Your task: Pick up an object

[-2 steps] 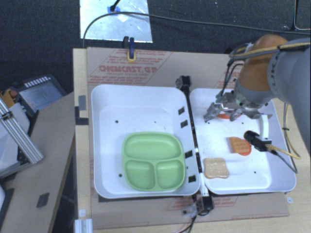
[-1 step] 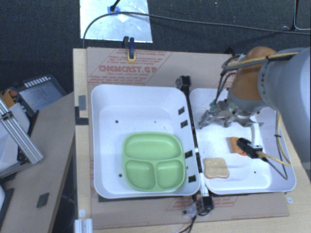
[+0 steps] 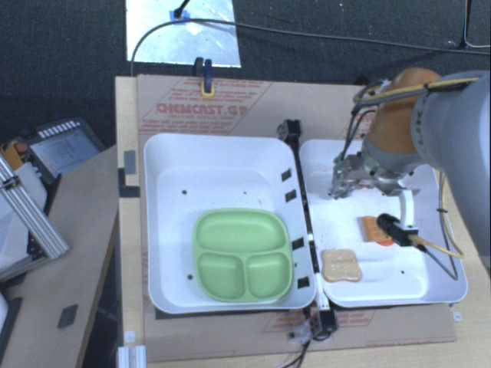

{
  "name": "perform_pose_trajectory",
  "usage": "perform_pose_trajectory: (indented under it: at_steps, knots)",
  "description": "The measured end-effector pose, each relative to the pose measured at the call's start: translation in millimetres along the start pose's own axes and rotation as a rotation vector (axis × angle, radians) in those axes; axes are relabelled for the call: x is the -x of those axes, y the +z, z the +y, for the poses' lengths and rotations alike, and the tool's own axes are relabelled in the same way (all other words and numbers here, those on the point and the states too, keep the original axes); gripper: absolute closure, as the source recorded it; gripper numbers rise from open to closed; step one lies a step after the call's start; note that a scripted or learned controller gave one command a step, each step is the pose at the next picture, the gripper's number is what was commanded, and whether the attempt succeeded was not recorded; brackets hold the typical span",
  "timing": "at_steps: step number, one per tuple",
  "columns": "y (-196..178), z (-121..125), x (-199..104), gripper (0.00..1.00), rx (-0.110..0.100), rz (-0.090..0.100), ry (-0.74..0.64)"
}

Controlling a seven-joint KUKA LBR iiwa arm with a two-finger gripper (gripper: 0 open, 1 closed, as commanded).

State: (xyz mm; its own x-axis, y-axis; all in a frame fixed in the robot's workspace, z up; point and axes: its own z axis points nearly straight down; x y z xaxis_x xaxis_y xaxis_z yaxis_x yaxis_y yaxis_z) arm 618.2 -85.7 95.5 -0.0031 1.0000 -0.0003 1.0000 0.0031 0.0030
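In the right bin, a tan, square toast slice

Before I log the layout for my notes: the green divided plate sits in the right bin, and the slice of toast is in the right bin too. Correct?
Not quite. The green divided plate lies in the left bin, as the camera view shows. The slice of toast is indeed in the right bin, near its front edge.

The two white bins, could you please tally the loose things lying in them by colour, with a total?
Green: 1, the divided plate in the left bin
Tan: 1, the toast-like slice in the right bin
Orange: 1, the small block in the right bin, partly covered by a black part
Total: 3
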Motion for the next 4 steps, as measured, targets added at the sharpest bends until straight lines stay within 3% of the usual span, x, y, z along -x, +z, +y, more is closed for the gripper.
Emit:
perform_pose_trajectory:
  at_steps: [3,4]
  knots:
    - [-155,0,8,1.0,0.005,-0.001,-0.001]
    - [-161,-8,-44,1.0,-0.001,0.002,-0.007]
